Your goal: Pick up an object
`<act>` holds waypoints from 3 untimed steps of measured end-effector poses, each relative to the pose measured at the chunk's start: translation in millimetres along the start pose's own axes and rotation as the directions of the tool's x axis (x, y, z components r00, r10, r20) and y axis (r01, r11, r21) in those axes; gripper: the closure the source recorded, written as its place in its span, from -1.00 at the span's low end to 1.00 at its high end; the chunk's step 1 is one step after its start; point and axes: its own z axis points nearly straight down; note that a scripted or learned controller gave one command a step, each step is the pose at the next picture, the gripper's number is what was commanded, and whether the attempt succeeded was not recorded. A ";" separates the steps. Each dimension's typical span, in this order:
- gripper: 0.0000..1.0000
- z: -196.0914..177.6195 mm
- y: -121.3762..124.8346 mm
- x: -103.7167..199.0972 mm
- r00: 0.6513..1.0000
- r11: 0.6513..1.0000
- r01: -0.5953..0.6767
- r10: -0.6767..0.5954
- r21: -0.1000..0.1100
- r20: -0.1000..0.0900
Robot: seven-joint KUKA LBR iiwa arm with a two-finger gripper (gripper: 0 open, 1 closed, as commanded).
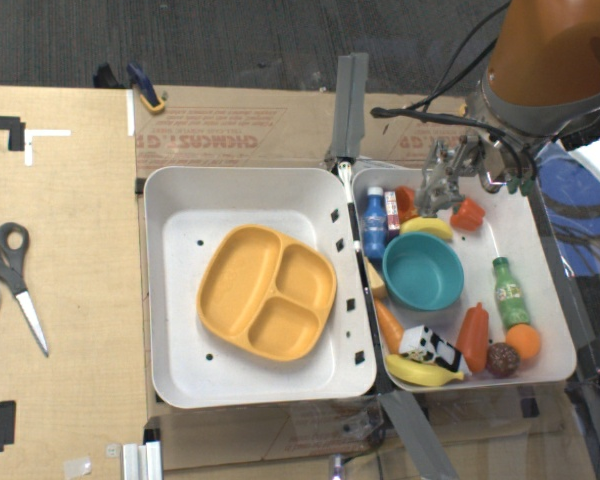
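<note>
My gripper (437,186) hangs over the back of the right bin (546,268), just above a yellow banana (427,228) and beside a small orange-red piece (467,214). I see nothing held in it. The bin holds a teal bowl (423,273), a blue bottle (375,224), a green bottle (507,290), an orange (523,341), a red pepper (473,336), a dark ball (501,359), a second banana (420,370), a black-and-white toy (427,346) and a carrot (388,326). A yellow divided plate (268,293) lies in the left bin (170,268).
Scissors (15,278) lie on the wooden bench at the far left. A blue clamp (145,86) sits behind the left bin. A grey bar (350,108) rises at the back between the bins. Cables hang by the orange wrist band (550,38).
</note>
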 end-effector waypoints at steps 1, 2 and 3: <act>1.00 -9.0 0.0 -1.5 1.000 1.000 0.000 0.000 0.000 0.004; 1.00 -18.6 -0.1 -3.0 1.000 1.000 -0.001 0.001 0.000 0.009; 1.00 -19.7 -150.2 -59.9 1.000 1.000 0.002 -0.002 0.001 0.000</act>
